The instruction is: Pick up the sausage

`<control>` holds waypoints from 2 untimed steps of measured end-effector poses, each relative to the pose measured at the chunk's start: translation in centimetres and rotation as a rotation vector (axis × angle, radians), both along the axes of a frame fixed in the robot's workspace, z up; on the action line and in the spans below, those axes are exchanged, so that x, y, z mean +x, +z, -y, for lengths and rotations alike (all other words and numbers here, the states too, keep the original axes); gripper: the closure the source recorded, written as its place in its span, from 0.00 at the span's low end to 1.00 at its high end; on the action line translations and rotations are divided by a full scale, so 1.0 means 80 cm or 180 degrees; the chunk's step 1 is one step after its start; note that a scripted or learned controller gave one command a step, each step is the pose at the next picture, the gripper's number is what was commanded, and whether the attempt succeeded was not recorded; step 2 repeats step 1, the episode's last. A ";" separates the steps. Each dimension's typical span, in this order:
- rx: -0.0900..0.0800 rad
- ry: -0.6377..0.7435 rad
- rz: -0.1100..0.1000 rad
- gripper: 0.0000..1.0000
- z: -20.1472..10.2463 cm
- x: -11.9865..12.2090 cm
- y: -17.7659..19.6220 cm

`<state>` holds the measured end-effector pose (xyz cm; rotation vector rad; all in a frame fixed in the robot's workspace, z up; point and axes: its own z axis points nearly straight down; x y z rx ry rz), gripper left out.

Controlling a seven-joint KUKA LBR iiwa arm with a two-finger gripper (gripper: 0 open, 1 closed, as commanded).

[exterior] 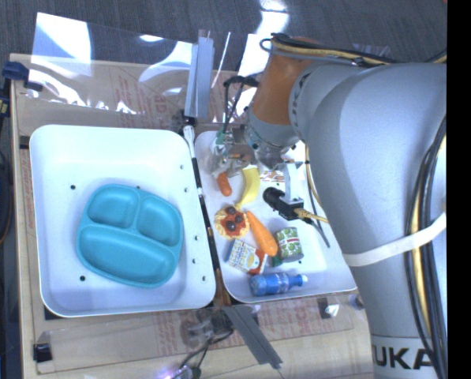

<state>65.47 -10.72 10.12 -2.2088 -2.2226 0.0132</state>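
The right bin [339, 279] is crowded — banana [252, 185], carrot [262, 234] and bottle [276, 283] packed close; the left bin [54, 164] offers room around its blue tray [131, 234].

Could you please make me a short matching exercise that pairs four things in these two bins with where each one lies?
Things:
1. blue divided plate
2. blue bottle
3. banana
4. sausage

Places:
A. near edge of the right bin
B. in the left bin
C. right beside the banana, on the side nearer the left bin
D. far half of the right bin, just below the gripper

Pairs: 1-B, 2-A, 3-D, 4-C
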 end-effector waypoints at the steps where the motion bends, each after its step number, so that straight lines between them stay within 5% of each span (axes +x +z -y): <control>1: 0.0005 0.0995 0.0036 1.00 -0.039 0.001 0.190; 2: 0.0005 0.0995 0.0036 1.00 -0.039 0.001 0.190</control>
